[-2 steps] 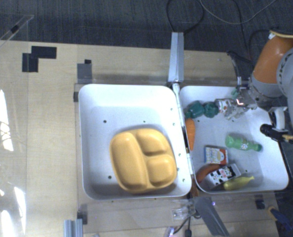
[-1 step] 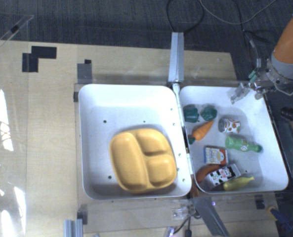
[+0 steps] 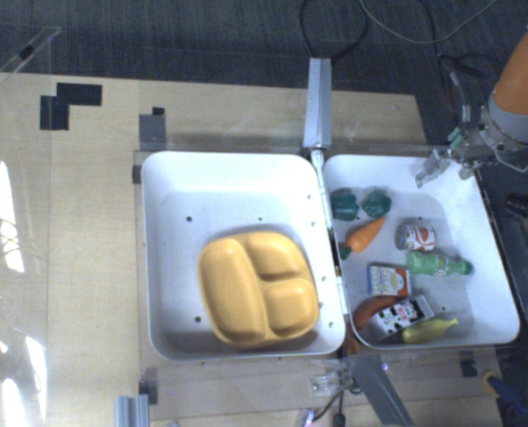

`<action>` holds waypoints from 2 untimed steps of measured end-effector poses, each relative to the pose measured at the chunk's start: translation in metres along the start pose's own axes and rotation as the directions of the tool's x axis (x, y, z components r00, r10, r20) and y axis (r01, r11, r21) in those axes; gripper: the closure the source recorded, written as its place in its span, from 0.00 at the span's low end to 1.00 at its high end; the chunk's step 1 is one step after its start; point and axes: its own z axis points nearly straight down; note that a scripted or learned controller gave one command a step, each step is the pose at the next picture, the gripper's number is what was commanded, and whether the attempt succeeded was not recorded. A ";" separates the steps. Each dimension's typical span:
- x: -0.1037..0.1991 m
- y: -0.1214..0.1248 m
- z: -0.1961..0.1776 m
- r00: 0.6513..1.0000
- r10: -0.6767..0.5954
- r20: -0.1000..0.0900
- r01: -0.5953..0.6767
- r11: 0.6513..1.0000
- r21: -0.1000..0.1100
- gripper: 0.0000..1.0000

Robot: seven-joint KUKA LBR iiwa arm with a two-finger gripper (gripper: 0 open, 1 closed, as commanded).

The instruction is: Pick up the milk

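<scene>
Camera view: boxy black-and-white milk carton (image 3: 407, 315) beside glossy red sausage (image 3: 370, 310).

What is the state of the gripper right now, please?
Two-finger gripper: open, holding nothing, above the right white bin's far rim.

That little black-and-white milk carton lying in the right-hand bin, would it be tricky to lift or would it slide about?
The small black-and-white milk carton lies flat, so it probably won't roll. It looks like a light toy and may skid if nudged. It sits wedged among a brown sausage, a yellow banana and an orange juice box, so the gripper may struggle for room.
</scene>
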 end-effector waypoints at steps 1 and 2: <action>0.009 -0.034 0.080 1.000 0.005 -0.001 -0.005 1.000 -0.002 0.00; 0.010 -0.031 0.070 1.000 0.003 -0.001 -0.003 1.000 -0.007 1.00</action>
